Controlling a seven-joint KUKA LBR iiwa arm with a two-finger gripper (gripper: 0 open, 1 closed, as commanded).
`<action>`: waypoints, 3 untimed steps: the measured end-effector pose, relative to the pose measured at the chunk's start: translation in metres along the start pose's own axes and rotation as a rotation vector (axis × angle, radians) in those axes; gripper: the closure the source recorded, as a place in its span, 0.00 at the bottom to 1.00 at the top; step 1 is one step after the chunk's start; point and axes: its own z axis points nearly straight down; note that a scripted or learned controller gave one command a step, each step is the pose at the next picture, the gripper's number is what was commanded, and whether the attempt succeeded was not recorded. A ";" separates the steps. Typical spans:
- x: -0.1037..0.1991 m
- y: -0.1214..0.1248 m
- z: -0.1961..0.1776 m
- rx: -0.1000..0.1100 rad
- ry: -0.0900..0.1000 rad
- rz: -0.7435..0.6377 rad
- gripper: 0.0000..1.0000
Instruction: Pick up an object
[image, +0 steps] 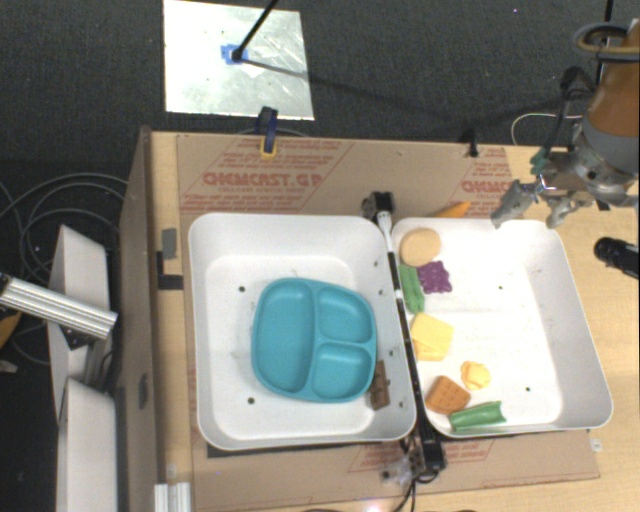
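**Gripper poised above the right bin's far rim, nothing grasped**

Camera view: the two-finger gripper is seen at about 2 o'clock in the frame, over the far rim of the shallow white right bin. Its fingers are spread apart and nothing is held between them. The candidate objects are clustered along that bin's left side: a round tan bun-like piece, a purple grape cluster, a yellow cheese-like block and a green bean-shaped piece. From the fingers, the tan piece lies toward 8 o'clock, well apart. A clean pick is judged to call for the fingers being centred over one isolated item before descent, away from the bin wall. A teal divided plastic plate is seen in the left bin.
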 end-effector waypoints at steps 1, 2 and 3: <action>0.052 -0.013 0.058 0.002 0.002 -0.003 0.00; 0.056 0.010 0.194 -0.002 0.000 -0.003 0.00; 0.055 0.010 0.180 -0.003 0.000 -0.003 1.00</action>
